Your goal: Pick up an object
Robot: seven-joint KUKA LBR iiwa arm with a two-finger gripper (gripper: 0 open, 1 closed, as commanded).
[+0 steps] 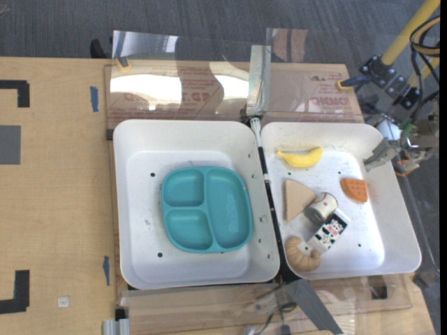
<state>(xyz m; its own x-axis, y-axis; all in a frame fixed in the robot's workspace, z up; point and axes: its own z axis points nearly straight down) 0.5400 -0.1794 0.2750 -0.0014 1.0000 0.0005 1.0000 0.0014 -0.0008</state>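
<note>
Two shallow white plastic bins sit side by side at the centre of the frame. The left bin contains a teal three-compartment plastic tray, lying flat near its middle.

The right bin contains five items. A yellow toy banana lies near the upper left of that bin. A tan wedge-shaped block lies below it. An orange ridged round piece rests toward the bin's right side, well apart from the banana. A small cylindrical can with a white and brown label touches the wedge's lower right edge. A white box with black markings lies just below the can, and a brown croissant-shaped toy sits beside it at the lower left.

The gripper hangs at the right bin's upper right rim, clear of all items. Its opening cannot be determined from this view.
</note>
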